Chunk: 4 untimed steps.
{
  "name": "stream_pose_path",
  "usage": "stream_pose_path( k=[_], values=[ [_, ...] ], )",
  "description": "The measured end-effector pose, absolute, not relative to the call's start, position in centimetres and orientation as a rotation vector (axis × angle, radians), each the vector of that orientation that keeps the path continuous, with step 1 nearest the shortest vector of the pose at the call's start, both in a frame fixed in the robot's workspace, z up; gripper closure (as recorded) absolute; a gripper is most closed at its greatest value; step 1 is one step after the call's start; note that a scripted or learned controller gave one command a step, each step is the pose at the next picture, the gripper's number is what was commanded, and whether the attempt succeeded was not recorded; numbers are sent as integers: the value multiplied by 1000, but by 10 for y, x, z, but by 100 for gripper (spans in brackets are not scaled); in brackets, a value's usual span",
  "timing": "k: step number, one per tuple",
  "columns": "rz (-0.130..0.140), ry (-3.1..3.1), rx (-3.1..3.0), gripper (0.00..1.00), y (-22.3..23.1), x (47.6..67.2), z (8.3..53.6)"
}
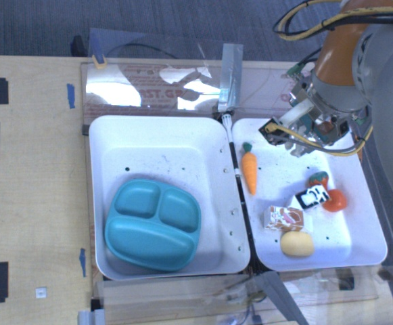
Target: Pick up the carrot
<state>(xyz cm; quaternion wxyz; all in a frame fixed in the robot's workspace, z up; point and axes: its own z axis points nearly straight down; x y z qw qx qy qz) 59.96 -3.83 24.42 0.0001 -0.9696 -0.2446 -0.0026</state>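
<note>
pincer (314, 126) hovers over the far end of the right bin (368, 252); can't tell whether it's apart or together, nothing seen clamped; carrot (249, 171) lies to view-left of pincer and a little nearer the camera, well apart from it, hard against the bin's left wall; long axis runs far-to-near, green top at the far end, tip pointing near; small, orange, tapered, looks like smooth plastic
</note>
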Motion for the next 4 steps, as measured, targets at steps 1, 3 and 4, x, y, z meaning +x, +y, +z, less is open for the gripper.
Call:
stream_pose_path(
  k=[1,3,4],
  values=[
    [9,-316,-3122,100,-29,551,223],
    [8,-307,-3124,100,-160,478,214],
    [7,-414,-3111,100,-92,554,177]
  ],
)
